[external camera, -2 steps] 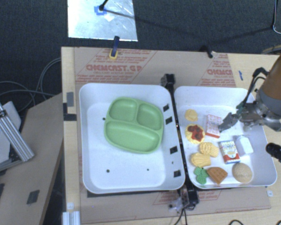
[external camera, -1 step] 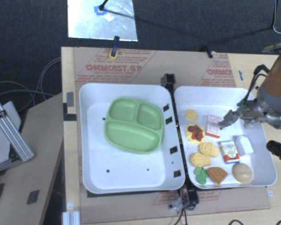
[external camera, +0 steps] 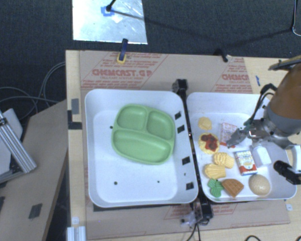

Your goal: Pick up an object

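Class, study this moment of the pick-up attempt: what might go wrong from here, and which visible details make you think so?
1. Crowding: the gripper sits low among closely packed toy foods in the right bin. Closing here may catch the clear packet together with the red item, or neither.
2. Knock-on: the small carton and yellow waffle piece lie close by, so a sweep could push them aside.
3. The flat packet may slip from the fingertips.
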Controlling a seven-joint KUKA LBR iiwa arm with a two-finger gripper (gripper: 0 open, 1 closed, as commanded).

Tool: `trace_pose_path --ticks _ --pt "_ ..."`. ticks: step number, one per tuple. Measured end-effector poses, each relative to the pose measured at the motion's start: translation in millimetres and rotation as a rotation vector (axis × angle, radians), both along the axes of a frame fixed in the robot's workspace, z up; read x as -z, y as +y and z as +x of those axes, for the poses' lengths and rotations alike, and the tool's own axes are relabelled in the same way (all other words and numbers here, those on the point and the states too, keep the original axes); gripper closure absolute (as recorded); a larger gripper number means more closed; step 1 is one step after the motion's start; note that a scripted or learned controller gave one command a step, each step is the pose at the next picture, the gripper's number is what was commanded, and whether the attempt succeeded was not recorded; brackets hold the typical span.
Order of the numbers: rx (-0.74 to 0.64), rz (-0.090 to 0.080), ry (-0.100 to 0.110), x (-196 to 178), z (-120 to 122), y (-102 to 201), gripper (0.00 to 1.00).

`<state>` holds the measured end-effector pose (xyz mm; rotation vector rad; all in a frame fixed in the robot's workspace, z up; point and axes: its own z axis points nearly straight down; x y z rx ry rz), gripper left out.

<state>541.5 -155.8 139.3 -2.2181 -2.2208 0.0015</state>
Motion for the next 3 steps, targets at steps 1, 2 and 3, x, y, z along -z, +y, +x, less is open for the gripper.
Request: trace_pose_path --ticks 1,2,3 --pt "-0.001 -0.007 -0.014 48.3 3.2 -0.9 0.0" --pt "-0.001 -0.003 -0.008 38.7 1.8 -0.1 1.0" --pt "0.002 -0.002 -0.006 -6.9 -2.8 -5.5 1.0"
